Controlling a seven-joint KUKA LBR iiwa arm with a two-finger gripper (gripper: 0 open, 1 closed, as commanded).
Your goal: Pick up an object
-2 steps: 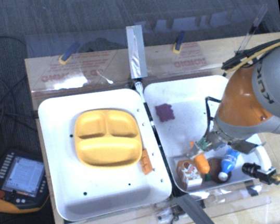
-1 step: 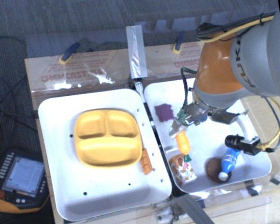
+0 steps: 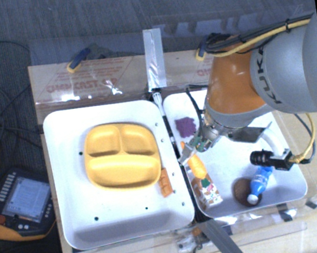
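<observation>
The right bin point(image 3: 297, 189) holds a purple toy point(image 3: 186, 125) at its far left, an orange-yellow item point(image 3: 197, 167), a small printed carton point(image 3: 208, 192), a brown ball point(image 3: 241, 189) and a blue bottle point(image 3: 259, 183) lying near the front. My gripper point(image 3: 197, 144) reaches down at the right bin's left side, just above the orange-yellow item and below the purple toy. The wrist and its orange band point(image 3: 232, 84) cover the bin's middle and back.
The left bin point(image 3: 78, 219) carries a yellow divided tray point(image 3: 120, 154) and a small orange piece point(image 3: 165, 182) by its right wall. A black camera unit point(image 3: 269, 158) hangs from the arm over the right bin. Handheld pendants point(image 3: 16, 202) lie on the floor at left.
</observation>
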